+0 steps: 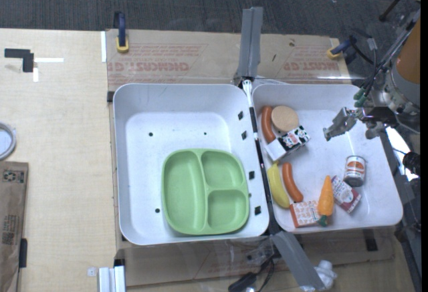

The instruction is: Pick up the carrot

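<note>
The carrot (325, 197) is orange with a green stub at its lower end. It lies in the front part of the right bin (381, 217), between a red-and-white box (304, 213) and a small red-and-white packet (346, 195). My gripper (336, 125) hangs over the right side of that bin, above and slightly right of the carrot and well apart from it. Nothing shows in its grasp.
The right bin also holds a small can (354, 170), a banana (277, 185), two sausages (292, 181) (267, 123), a round bun (285, 117) and a black-and-white carton (293, 139). A green divided plate (206, 190) lies in the left bin (134, 150).
</note>
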